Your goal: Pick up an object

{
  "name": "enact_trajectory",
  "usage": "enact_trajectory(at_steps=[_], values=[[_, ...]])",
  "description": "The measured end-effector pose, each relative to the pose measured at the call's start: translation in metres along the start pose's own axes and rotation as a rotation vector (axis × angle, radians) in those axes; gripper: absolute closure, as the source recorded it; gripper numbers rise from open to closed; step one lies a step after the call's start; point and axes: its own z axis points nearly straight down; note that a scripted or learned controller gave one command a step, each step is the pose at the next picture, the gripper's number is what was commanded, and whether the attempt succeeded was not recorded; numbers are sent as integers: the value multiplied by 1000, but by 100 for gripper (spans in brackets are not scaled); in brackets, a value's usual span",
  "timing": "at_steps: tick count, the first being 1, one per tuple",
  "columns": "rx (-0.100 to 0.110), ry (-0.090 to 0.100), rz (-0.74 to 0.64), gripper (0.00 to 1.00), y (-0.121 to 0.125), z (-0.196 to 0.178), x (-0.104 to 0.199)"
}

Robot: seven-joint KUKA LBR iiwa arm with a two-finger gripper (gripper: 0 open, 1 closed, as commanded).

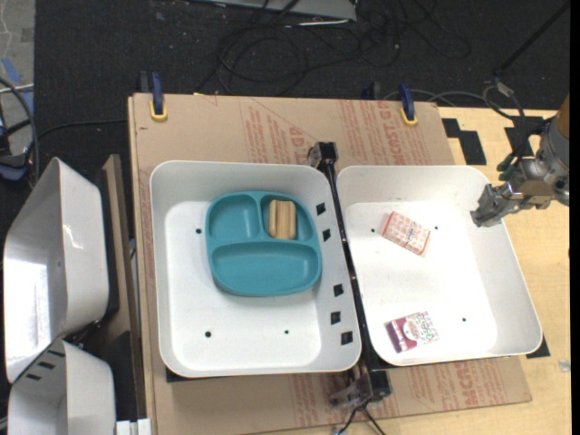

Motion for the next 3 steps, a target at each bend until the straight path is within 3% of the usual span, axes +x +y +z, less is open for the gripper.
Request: enact_trajectory(at_steps=[2,3], values=[[7,4,-4,100,2,10,107],[8,4,-4,100,-9,18,160]])
